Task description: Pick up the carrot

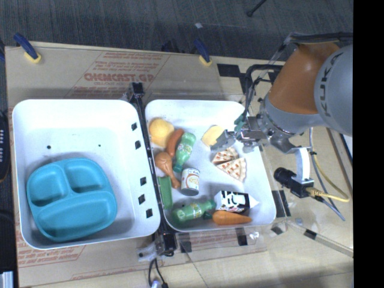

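Brown cardboard covers the bench (120, 71) under two white bins. From the camera view, the left bin (36, 119) holds a blue divided tray (71, 195). The right bin (198, 108) holds toy food; the carrot (231, 218) lies along its near edge, beside a green bottle (193, 210). The gripper (227, 138) hovers near two pizza slices (231, 164), well apart from the carrot, grip state unclear.

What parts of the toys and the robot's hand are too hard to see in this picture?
- Gripper, camera view: small and dark; open or shut is unclear.
- Carrot: its left end is tucked behind the green bottle.
- Can: label too small to read.
- Black-and-white carton: print too blurry to read.
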`<state>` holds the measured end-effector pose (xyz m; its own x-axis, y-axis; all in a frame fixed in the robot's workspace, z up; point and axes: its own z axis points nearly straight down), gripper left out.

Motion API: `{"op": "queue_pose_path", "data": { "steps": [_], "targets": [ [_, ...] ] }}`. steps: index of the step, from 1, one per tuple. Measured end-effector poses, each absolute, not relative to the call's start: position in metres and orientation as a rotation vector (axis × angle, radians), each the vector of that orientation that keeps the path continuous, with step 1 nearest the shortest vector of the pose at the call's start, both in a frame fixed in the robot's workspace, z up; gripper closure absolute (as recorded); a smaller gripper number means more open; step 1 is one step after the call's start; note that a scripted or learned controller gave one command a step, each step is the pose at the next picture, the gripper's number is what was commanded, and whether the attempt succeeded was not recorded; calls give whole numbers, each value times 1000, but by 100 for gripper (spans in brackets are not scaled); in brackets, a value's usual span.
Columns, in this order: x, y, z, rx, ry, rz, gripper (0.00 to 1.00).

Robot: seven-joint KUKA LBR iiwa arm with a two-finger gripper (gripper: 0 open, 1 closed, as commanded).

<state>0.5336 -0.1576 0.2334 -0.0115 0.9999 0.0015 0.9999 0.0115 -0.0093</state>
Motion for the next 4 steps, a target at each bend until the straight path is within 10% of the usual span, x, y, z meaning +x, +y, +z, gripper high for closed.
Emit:
{"op": "queue_pose_path", "data": {
  "steps": [1,2,3,4],
  "targets": [
    [563,-94,147,-2401,-2005,16,0],
    [551,-97,92,-2650,-1685,16,0],
    [551,-95,100,-2633,-1695,23,100],
    [543,-25,192,-2779,-1453,10,100]
  ]
}}
